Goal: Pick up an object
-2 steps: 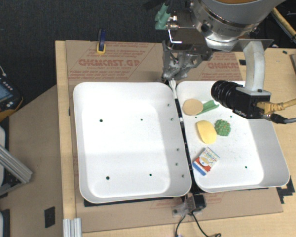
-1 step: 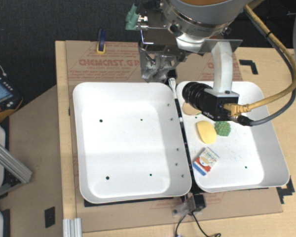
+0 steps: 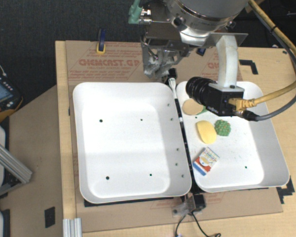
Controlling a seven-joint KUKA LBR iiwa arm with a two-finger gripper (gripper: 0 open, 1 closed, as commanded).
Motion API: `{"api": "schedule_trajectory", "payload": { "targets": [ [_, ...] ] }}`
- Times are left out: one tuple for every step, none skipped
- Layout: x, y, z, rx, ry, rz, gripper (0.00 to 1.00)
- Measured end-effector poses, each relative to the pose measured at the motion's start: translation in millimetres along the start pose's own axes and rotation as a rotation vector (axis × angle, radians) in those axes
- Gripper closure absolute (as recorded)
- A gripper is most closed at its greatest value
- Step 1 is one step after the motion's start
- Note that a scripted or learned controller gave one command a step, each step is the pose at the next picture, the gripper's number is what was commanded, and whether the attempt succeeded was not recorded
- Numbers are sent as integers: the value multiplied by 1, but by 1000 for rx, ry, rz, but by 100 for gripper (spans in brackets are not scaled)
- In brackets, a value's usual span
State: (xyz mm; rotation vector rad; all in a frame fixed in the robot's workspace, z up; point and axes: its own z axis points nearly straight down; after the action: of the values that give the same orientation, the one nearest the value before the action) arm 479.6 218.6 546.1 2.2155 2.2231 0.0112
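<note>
Currently: gripper above bins' far edge, finger state cannot be told; right bin holds lemon, broccoli, carton.

The brown board under the bins reads "CHEMCAST" in red.

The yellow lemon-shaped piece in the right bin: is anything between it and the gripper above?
Partly. The gripper hangs above the bins' far edge, and the black cylindrical camera unit on its white bracket sits between it and the yellow lemon-shaped piece. A round tan piece also lies on that side.
</note>
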Motion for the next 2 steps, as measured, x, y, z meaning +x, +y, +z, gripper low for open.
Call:
{"api": "schedule_trajectory", "payload": {
  "targets": [
    [1,0,-10,-3,1,-1,100],
    [1,1,-21,-6,3,-2,100]
  ]
}}
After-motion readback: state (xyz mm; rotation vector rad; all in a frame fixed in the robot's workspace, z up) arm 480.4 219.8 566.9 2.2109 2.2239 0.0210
